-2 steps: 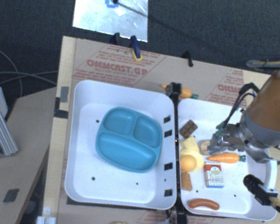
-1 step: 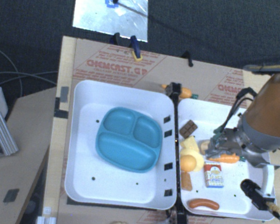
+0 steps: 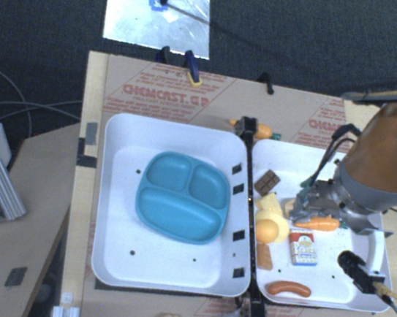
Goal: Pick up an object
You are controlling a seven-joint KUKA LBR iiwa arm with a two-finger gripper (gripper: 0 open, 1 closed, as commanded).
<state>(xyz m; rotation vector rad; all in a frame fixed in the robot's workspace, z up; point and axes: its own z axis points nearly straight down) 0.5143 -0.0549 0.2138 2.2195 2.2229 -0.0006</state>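
Gripper (image 3: 312, 206) low in the right bin (image 3: 356, 288), its tip over the toy carrot (image 3: 319, 224); cannot tell from this angle how it is set or whether anything is caught. Carrot lies just above the small red-and-white box (image 3: 304, 248). Left of these: yellow block (image 3: 268, 204), round yellow fruit (image 3: 267, 231), brown wafer (image 3: 264, 255) below it. Brown square (image 3: 267, 180) near the divider. Sausage (image 3: 289, 289) by the front wall, apart from the rest. Left bin (image 3: 118, 179) holds a blue divided plate (image 3: 182, 195), flat, centred.
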